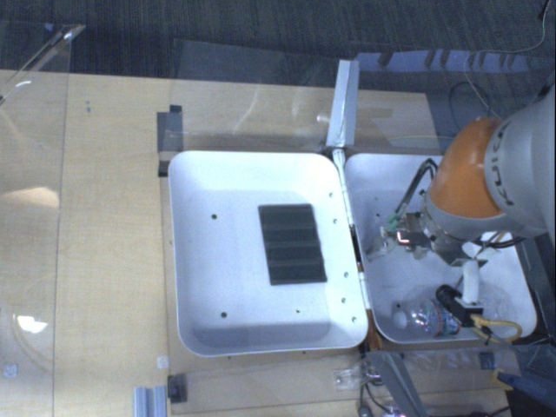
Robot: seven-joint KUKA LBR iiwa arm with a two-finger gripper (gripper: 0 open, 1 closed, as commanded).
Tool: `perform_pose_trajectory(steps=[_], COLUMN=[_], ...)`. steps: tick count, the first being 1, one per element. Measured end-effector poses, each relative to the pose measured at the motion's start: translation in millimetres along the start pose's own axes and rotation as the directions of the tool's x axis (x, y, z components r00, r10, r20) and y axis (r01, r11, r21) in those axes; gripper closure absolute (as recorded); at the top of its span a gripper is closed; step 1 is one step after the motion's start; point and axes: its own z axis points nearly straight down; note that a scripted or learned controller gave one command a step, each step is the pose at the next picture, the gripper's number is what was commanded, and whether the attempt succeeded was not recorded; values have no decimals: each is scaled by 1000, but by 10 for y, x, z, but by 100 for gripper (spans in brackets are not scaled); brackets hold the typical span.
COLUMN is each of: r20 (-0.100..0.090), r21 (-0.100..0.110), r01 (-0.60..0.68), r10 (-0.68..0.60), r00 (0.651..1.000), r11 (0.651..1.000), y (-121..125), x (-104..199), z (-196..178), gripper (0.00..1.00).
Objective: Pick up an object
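Bottle [423,317] lies at the right bin's [373,189] six o'clock; I see nothing lifted, and my gripper's [407,235] state I cannot tell.

My pincer [398,233] hangs over the right bin [382,181]; a bottle [426,318] lies near its front. A ridged pad [292,243] sits mid left bin [200,233].

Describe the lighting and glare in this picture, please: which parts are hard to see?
Camera view: even light overall; pale reflections streak the clear panel at left; the left bin is bright yet its dark ridged pad reads sharply; the clear bottle in the right bin is blurry.
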Motion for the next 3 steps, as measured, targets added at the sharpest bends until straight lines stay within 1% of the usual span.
perform_pose_trajectory(steps=[1,2,3], r20=[2,5,2], r21=[-4,-12,-11], r01=[60,127,74], r10=[-60,-127,-74], r00=[998,992,997], r11=[998,992,997], y=[-42,-393,367], x=[-1039,-592,-356], z=[-408,80,89], gripper=[0,0,0])
